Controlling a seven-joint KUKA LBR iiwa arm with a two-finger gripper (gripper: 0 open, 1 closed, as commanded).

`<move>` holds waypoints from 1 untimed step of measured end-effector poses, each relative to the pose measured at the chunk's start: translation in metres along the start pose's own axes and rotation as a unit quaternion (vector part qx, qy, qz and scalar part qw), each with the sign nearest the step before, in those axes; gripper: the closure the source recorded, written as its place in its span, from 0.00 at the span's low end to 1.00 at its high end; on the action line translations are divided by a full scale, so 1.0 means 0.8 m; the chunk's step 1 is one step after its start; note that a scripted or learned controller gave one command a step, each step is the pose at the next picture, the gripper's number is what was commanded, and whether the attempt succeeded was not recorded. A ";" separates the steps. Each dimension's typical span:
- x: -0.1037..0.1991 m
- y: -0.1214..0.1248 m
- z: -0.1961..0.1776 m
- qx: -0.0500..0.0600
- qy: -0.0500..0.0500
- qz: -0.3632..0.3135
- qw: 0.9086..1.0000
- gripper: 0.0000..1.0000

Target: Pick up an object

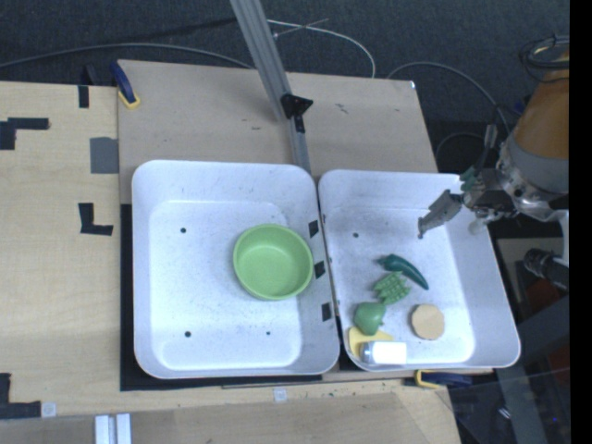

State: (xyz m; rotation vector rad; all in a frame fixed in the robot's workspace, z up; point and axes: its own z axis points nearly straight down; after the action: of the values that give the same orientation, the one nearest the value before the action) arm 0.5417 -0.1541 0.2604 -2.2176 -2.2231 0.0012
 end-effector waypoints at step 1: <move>0.000 0.000 0.000 0.000 0.000 0.000 1.000 0.00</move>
State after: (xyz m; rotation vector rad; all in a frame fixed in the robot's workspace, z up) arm 0.5417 -0.1543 0.2604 -2.2184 -2.2228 0.0010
